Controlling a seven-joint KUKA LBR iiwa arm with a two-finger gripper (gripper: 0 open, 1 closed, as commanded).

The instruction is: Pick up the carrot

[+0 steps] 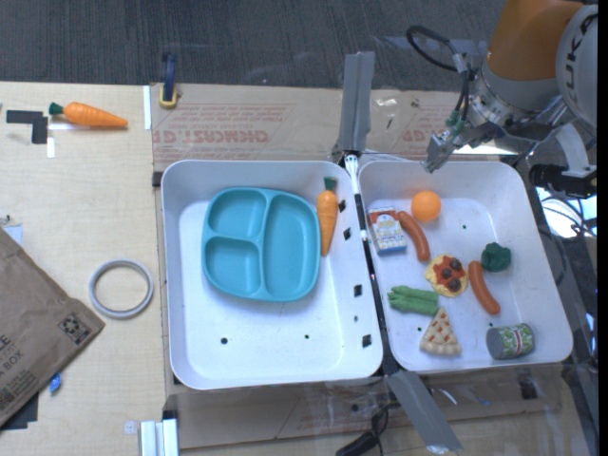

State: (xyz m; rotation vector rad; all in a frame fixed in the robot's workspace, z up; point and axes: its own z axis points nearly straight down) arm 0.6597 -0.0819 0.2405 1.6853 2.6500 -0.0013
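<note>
We see the carrot (327, 218) at three o'clock of the blue tray (261, 245); the gripper (443, 152) (grip state unreadable) hovers over the right bin's (532, 218) far rim.

light: bright, even, overhead | shadows: soft, faint | glare: mild on bins (180, 255) | focus: perhaps slightly soft

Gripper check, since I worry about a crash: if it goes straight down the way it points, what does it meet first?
Probably the right bin near its back rim, left of the orange; the gripper hangs above there. Depth is unclear.
</note>
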